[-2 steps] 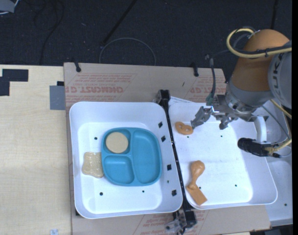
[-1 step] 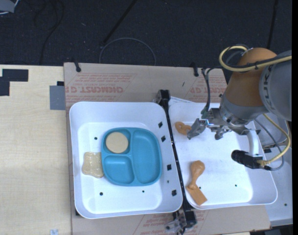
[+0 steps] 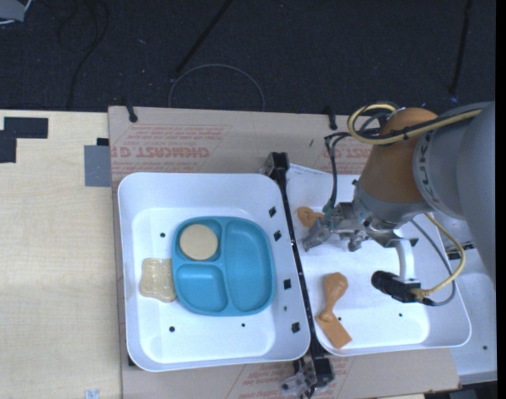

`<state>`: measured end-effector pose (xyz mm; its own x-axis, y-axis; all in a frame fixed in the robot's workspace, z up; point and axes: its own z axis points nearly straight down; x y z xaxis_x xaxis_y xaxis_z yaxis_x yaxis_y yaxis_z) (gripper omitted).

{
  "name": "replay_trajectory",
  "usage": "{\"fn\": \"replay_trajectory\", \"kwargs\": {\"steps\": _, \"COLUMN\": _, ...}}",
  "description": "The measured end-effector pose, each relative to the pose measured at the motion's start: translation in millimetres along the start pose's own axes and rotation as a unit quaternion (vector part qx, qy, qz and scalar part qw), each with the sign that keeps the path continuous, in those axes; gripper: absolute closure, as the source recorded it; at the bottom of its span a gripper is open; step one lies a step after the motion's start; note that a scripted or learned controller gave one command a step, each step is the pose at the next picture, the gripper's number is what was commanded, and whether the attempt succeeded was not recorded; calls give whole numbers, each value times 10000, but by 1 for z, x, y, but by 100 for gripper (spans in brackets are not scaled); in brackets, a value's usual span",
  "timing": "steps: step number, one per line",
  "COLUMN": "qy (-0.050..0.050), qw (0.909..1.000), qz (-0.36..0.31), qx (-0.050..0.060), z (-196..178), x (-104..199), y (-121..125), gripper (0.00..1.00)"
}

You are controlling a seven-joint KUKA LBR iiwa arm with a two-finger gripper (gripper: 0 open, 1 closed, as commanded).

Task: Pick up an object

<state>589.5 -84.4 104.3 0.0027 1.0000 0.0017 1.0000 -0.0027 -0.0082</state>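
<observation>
two white bins are seen side by side on a cardboard sheet (image 3: 203,144) laid over the bench (image 3: 45,248). the left bin (image 3: 144,339) holds a blue tray (image 3: 236,281) with three compartments. a round tan disc (image 3: 198,242) lies in the tray's far-left compartment. a pale yellow piece (image 3: 157,279) rests on the bin floor, touching the tray's left edge.

the arm (image 3: 435,165) is seen reaching in from the right over the right bin (image 3: 402,331); its orange band (image 3: 398,160) is visible above the wrist. the gripper (image 3: 319,229) is positioned low over the far-left part of the right bin, just right of the divider between the bins. whether its fingers are wide or narrow cannot be told; the metal parts are blurred together at this angle. nothing is seen held between them.

a small orange piece (image 3: 307,215) lies on the bin floor just beside the gripper, on its far-left side; contact cannot be judged. a larger orange object (image 3: 333,306), long and bent, lies in the near-left part of the right bin, well apart from the gripper. a black part (image 3: 390,285) with a yellow cable (image 3: 444,283) is seen over the bin's right half, near of the wrist.

dark carpet (image 3: 236,40) with cables is seen at the far side.
</observation>
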Motion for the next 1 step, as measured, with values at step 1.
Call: {"fn": "replay_trajectory", "kwargs": {"steps": 1, "qy": -4, "qw": 10000, "qz": 33, "qx": -10, "z": -13, "x": -2, "y": 0, "gripper": 100}}
